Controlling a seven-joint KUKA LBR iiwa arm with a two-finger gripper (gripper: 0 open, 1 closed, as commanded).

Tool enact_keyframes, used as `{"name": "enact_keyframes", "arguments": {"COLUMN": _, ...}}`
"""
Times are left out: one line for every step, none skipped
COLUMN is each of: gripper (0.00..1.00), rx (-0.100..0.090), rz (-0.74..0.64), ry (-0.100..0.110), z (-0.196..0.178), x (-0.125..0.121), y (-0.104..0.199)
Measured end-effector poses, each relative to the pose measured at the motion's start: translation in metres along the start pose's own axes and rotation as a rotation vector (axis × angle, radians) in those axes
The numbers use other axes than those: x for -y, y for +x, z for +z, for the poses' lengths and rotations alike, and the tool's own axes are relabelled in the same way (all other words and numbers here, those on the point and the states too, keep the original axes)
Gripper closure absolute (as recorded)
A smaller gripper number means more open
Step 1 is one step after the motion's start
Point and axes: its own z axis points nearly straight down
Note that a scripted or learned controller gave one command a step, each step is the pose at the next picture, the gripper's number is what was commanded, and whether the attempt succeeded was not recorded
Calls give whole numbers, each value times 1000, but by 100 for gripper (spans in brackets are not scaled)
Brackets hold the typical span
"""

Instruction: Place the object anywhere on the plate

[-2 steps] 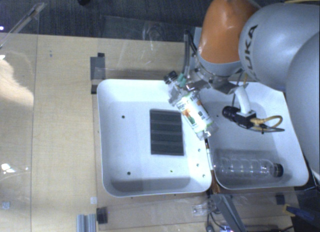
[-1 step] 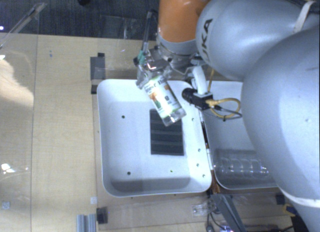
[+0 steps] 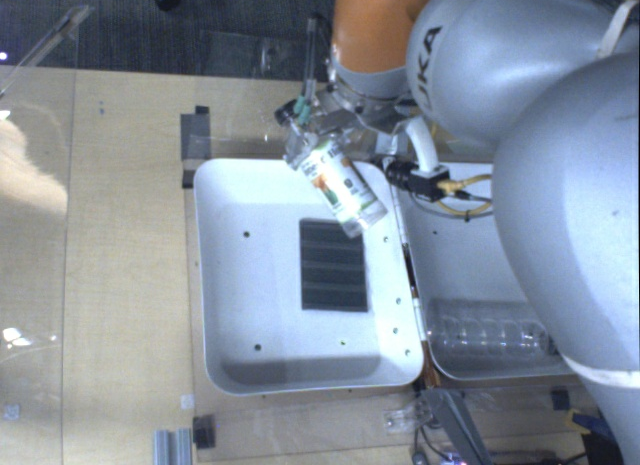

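My grey arm with its orange band reaches in from the right, and my two-finger gripper hangs over the far edge of the left shallow white plastic bin. Between my fingers I have the upper end of a small white cylindrical bottle with a green and orange printed label; the fingers are closed against it, only as far apart as the bottle is thick. The bottle slants down and to the right from my grip, its free lower end above the bin's far right part, just beside the rim shared with the right white bin. It looks raised off the bin floor. On that floor, nearer the middle, lies a dark grey rectangular ribbed plate, apart from the bottle's lower end.
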Motion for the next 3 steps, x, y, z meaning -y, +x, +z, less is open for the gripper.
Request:
{"name": "enact_keyframes", "arguments": {"gripper": 100, "rx": 0, "rz": -12, "ry": 0, "z": -42, "x": 34, "y": -51}}
{"name": "enact_keyframes", "arguments": {"gripper": 100, "rx": -1, "rz": -76, "ry": 2, "z": 0, "x": 18, "y": -24}}
{"name": "enact_keyframes", "arguments": {"gripper": 100, "rx": 1, "rz": -209, "ry": 0, "z": -21, "x": 47, "y": -90}}
